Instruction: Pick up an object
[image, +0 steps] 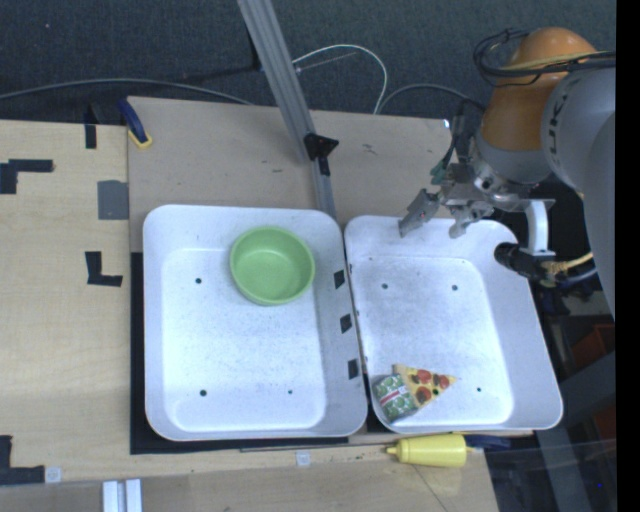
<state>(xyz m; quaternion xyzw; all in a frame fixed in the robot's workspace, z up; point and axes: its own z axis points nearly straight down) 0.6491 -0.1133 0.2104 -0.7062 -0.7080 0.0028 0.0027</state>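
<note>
Above the right bin's (520, 330) far rim, the gripper (437, 219) hangs spread.

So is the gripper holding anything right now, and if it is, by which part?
Nothing is held. The gripper is open over the right bin's far edge, with nothing between its fingers.
</note>
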